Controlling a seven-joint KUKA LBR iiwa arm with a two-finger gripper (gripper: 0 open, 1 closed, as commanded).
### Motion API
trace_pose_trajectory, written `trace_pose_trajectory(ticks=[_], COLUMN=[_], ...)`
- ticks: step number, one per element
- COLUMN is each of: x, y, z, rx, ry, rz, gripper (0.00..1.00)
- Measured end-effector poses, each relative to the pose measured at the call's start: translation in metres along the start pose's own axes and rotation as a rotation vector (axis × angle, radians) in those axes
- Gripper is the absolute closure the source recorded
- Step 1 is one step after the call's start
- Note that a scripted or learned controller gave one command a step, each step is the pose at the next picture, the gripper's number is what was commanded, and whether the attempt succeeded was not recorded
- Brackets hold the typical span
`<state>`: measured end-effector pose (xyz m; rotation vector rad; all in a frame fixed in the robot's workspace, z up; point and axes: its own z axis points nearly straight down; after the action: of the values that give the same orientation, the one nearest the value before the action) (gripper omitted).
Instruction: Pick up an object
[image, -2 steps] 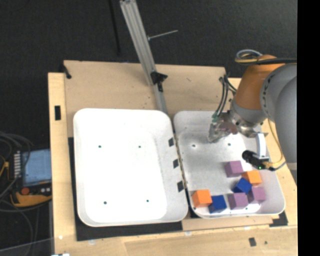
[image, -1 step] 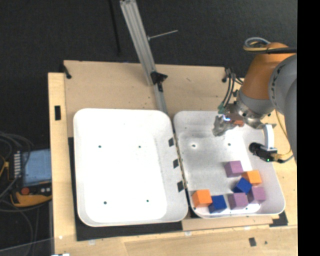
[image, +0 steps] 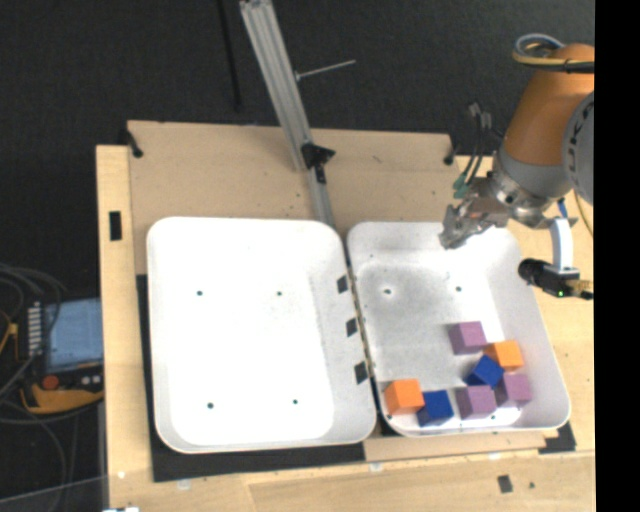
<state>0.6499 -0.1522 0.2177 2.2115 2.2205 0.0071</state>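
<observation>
A grey arm with an orange band reached in from the right, its pincer (image: 458, 232) hanging over the far edge of the right-hand white bin (image: 400, 262); whether it was spread or pressed together could not be told. The blocks lay well apart from it in that bin's near corner: three purple (image: 466, 336), two blue (image: 436, 408) and two orange (image: 404, 395). The left bin (image: 170, 300) sat beside it on the bench (image: 230, 175).
</observation>
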Motion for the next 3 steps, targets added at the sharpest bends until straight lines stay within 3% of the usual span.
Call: trace_pose_trajectory(ticks=[1,3], x=[-0.001,0.118], y=[0.001,0.009], z=[-0.005,-0.016], rx=[0.005,0.009], ry=[0.0,0.004], rz=[-0.003,-0.003], gripper=[1.0,1.0])
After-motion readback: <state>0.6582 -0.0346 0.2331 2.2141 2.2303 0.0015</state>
